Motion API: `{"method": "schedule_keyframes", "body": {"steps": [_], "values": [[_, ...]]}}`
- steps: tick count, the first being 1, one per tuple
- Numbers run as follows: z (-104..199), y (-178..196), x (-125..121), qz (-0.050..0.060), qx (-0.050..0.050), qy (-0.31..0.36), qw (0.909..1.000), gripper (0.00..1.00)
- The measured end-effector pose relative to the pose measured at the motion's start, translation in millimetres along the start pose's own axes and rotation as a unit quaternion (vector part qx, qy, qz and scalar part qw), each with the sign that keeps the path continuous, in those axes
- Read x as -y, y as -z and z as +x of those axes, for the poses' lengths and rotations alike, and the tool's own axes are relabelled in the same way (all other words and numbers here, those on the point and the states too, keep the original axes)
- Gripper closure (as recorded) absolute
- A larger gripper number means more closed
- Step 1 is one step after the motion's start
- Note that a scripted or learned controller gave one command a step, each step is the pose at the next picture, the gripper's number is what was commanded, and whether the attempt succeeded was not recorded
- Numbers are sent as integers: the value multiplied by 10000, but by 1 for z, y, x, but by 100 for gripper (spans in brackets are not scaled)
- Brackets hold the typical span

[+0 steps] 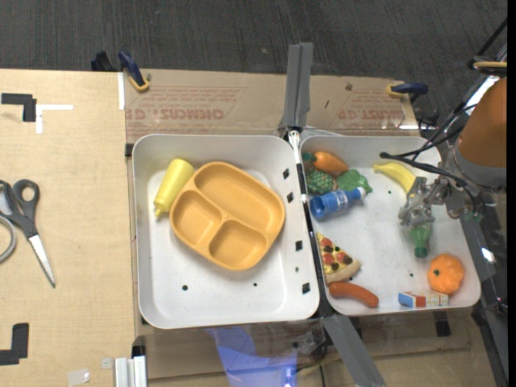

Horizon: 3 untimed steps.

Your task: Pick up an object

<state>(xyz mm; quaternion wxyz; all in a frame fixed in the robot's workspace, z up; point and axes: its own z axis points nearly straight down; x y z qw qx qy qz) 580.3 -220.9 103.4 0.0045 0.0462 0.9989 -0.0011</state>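
Gripper (418, 210) hung low in the right bin (379, 256), directly over a small green bottle (420, 240); whether it was open or closed, or gripping anything, could not be told. To do the pick well, it likely needed centring on the bottle's body, clear of the banana (398, 174) and orange pumpkin (445, 273) nearby. Left bin (161, 297) held a yellow divided tray (228, 214). Both bins sat on a worktop (64, 216) of pale wood, scissors (31, 224) at its left, dark carpet behind.

A single fixed camera looked down at a slant on the bench (64, 297), both bins (153, 297) mid-frame, at moderate range.
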Motion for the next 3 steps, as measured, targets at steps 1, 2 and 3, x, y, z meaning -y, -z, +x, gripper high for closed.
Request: {"method": "schedule_keyframes", "body": {"steps": [1,2,3], "values": [[0,0,0,-1,-2,0,10000,0],[-2,10,0,6,23,3,10000,100],[-1,10,0,5,22,3,10000,0]]}}
